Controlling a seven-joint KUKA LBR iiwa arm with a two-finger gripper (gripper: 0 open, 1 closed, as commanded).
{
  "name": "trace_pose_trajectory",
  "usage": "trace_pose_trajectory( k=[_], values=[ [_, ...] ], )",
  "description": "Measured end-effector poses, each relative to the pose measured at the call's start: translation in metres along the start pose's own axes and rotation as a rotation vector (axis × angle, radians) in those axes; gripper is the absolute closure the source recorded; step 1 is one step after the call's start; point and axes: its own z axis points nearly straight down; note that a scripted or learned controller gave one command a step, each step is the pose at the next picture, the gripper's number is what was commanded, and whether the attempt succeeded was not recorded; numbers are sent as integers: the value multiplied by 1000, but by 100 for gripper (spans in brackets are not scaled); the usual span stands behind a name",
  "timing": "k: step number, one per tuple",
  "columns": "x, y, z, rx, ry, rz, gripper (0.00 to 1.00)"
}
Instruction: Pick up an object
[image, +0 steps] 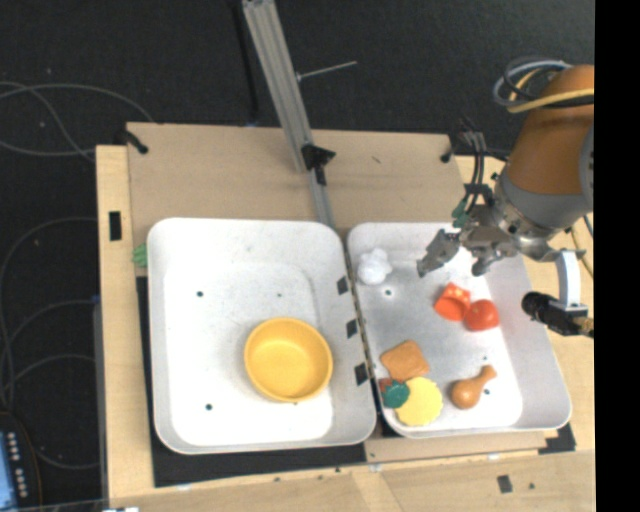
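My gripper (462, 258) hangs over the back part of the right bin (530, 395), fingers spread open with nothing between them. Just below it lie an orange piece (452, 303) and a red piece (482, 316), touching each other. A small white object (374, 266) rests at the bin's back left. Toward the front sit an orange-brown block (404, 359), a yellow round item (421, 400) with a green piece (397, 394) beside it, and a brown pear-like shape (470, 387).
The left bin (200, 260) holds a yellow bowl (288, 358). A grey metal pole (285, 90) slants up from between the bins at the back. Black clips (356, 325) sit along the seam between the bins.
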Motion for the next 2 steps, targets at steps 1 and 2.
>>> trace_pose_trajectory(
  k=[1,2],
  values=[
    [-9,0,61,6,-1,0,0],
    [-8,-2,104,5,-1,0,0]
  ],
)
